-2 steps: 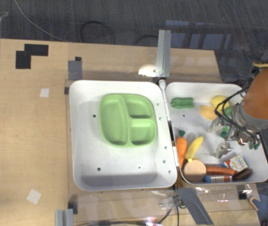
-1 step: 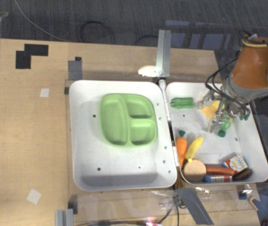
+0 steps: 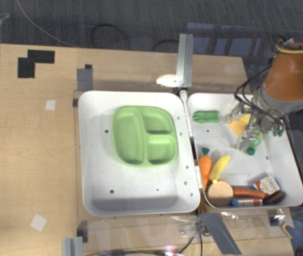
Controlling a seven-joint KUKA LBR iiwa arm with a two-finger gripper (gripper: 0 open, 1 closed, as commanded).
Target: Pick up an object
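Note:
My gripper [image 3: 251,134] hangs low over the upper right part of the right bin [image 3: 284,159], under the orange-banded wrist [image 3: 287,76]. A small green item [image 3: 252,146] lies right at the gripper's tip, and I cannot make out whether it is held. A yellow wedge [image 3: 238,126] sits just left of the gripper. Further left lies a green pickle-shaped object [image 3: 205,116]. Along the bin's left and front are a carrot [image 3: 205,166], a banana [image 3: 219,165], a round tan piece [image 3: 220,191], a red sausage [image 3: 246,192] and a small carton [image 3: 269,184].
The left bin [image 3: 95,159] holds a green divided plate [image 3: 143,135]. A metal post [image 3: 185,63] stands at the back between the bins. Cables hang around the wrist at the right bin's back right corner.

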